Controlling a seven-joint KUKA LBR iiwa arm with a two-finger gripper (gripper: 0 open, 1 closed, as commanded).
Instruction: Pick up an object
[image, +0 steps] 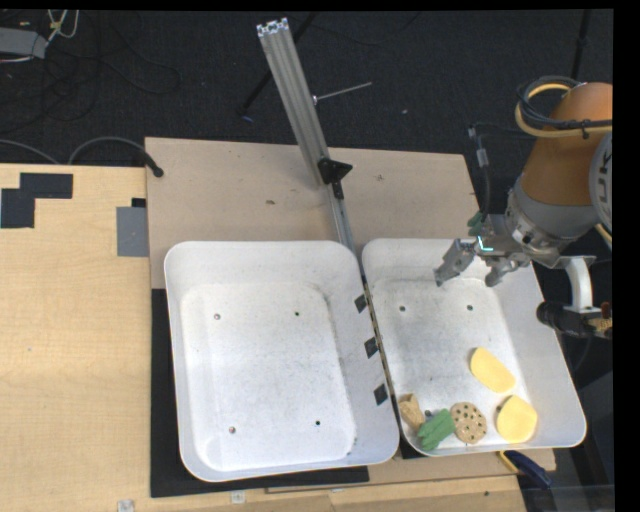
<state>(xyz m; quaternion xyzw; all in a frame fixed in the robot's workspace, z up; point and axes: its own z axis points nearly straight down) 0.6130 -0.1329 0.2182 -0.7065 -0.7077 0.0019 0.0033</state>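
Note:
My gripper (472, 268) hangs over the far edge of the right bin (440, 320), fingers spread apart and nothing between them. Down in that bin's near right corner lie two yellow rounded pieces, one (492, 370) slightly farther back and one (516, 418) by the near rim. Beside them sit a round brown cookie (467, 422), a green object (436, 429) and a small tan piece (411, 409). All of these lie well below and nearer than the gripper.
The left bin (262, 360) adjoins the right one, with black clips (371, 346) along the shared rim. A slanted aluminium rail (300, 110) rises behind the bins. The arm's orange band (565, 150) stands at the right.

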